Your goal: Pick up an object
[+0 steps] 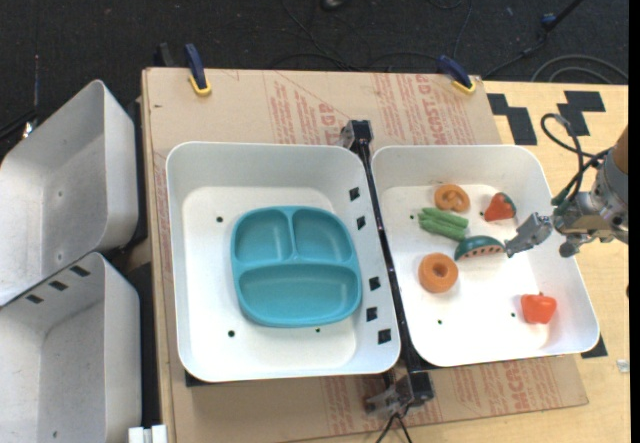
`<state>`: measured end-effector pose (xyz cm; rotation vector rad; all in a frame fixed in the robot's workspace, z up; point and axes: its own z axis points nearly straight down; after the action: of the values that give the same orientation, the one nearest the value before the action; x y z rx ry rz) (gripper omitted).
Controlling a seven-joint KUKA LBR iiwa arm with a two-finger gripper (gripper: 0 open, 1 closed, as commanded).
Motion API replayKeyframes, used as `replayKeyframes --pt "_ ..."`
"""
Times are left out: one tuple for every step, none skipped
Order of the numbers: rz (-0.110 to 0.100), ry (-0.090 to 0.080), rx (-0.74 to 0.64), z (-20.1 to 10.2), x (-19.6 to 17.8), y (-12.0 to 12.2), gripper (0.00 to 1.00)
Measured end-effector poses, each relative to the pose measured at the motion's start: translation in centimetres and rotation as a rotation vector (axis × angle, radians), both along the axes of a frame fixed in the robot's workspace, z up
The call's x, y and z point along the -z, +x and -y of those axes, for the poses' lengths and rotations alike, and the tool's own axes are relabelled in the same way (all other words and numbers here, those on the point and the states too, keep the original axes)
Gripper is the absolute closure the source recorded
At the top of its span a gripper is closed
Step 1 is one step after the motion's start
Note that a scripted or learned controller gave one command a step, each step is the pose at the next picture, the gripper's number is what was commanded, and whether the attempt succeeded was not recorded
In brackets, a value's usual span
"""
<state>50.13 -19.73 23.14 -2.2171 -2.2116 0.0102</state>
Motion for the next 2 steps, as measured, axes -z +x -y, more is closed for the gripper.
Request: replayKeyframes --pt "0.011 -0.003 -0.004 0.0 -0.6 0.3 0.0" --pt "0.006 -0.001 0.0 0.1 5.8 0.2 0.0"
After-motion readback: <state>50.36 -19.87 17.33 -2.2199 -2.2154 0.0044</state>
